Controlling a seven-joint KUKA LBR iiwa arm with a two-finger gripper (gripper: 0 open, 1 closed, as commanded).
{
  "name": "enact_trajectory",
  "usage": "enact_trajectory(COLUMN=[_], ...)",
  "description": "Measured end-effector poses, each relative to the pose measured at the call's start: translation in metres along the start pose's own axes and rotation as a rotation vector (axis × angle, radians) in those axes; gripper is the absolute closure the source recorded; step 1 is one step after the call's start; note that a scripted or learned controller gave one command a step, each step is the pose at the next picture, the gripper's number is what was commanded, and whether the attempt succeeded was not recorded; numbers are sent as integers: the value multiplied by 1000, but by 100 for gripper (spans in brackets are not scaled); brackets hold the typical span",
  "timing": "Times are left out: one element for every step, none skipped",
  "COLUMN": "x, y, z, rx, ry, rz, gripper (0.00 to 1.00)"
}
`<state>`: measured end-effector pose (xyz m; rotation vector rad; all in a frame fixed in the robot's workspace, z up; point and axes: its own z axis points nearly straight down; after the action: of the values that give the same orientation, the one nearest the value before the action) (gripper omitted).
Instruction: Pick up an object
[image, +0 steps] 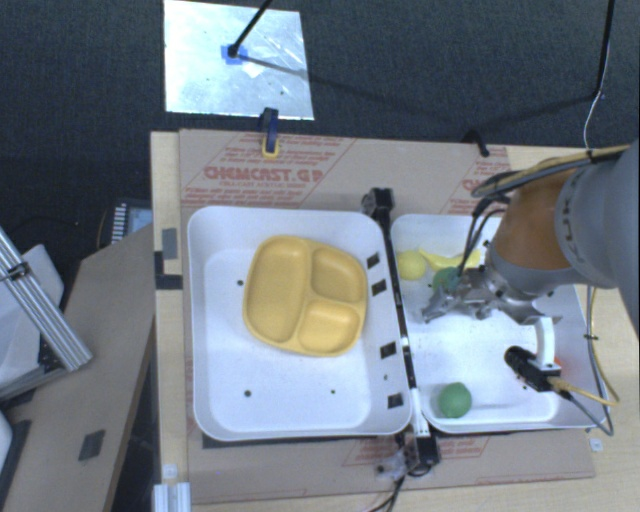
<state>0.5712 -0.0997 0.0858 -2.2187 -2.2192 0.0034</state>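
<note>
My gripper (445, 297) hung over the upper left part of the right bin (500, 410), right of frame centre, and I could not tell how it was set. A yellow object (412, 264) lay just above it, near the bin's upper left corner. A green ball (455, 400) sat well apart, toward the bin's lower left. A yellow divided plate (303, 294) rested in the left bin (220, 400).

Two white bins side by side: left bin (215, 330) holding a yellow divided plate (303, 294); right bin (490, 405) with a green ball (455, 399) near its front-left corner and yellow pieces (412, 264) at its far left. Gripper (447, 295) low over the right bin, beside the yellow pieces.
</note>
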Motion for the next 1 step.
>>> enact_trajectory(x=[-1], y=[2], z=[-14], rx=[-6], ry=[-2], rz=[1], gripper=[100])
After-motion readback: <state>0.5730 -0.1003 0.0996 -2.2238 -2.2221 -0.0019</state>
